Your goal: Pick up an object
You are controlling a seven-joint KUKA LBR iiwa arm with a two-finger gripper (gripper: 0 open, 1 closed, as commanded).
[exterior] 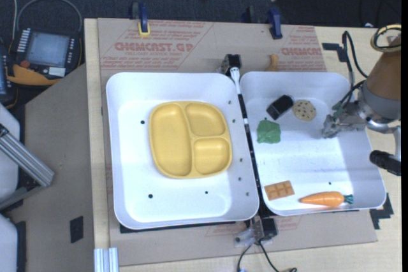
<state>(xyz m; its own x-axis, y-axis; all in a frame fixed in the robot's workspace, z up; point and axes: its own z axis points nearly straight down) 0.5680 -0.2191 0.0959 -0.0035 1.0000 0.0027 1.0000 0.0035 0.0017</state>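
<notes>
your bench carries two white bins [121,156] side by side on brown board; nearest in the right one lie one carrot [324,199] and one cracker [278,190], then one green piece [269,132], one black block [279,106] and one cookie [305,110], while the left holds one yellow tray [190,138]. you look to be at the approach: the gripper [333,126] sits low by the right bin's far wall gripping nothing visible, whether spread or pressed together i cannot tell, so next bring it over the cookie just beside it.
</notes>
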